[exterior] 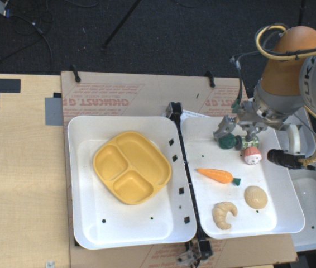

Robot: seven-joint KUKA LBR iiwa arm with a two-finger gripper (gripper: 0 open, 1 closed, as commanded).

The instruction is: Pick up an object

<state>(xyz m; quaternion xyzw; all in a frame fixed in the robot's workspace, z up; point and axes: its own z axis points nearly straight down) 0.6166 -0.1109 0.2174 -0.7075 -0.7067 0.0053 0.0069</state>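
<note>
Both bins (292, 216) are showing plain white. Divided tray (131, 166) is showing solid yellow. Carrot (216, 175) is showing orange with green tip. Croissant (224, 214) and round bun (255, 197) are showing pale tan. Small figure (251, 152) is showing red, white and green. Arm (289, 60) is showing grey with orange band. Desk (18, 177) is showing light wood grain.

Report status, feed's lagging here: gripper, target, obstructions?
Gripper low over right bin's far end. Green toy and strawberry beside it. Nothing visibly held.
</note>
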